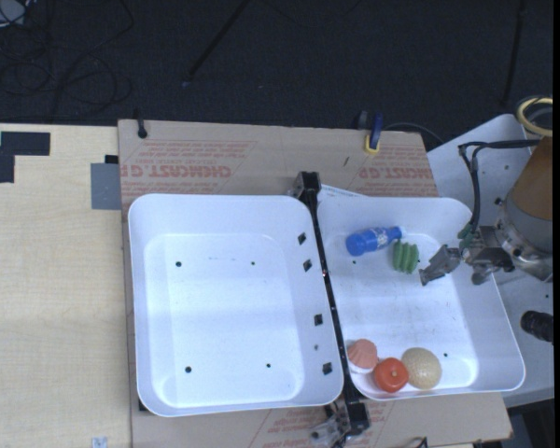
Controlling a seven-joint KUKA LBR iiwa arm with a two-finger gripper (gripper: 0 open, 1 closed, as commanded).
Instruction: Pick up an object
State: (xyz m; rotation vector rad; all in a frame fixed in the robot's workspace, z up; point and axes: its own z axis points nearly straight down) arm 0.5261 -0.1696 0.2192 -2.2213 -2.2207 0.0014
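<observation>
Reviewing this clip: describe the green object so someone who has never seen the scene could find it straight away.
Start at the right-hand white bin, the one on the side where the gripper reaches in. In its upper part lie two things side by side: a blue bottle and, just to its right, the green object. It is small, ribbed and the only green item, sitting between bottle and gripper.

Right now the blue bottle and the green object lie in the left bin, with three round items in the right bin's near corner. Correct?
Not quite. The camera view shows the blue bottle and the green object in the right bin, not the left. The three round items are in that bin's near corner, as you said.
</observation>
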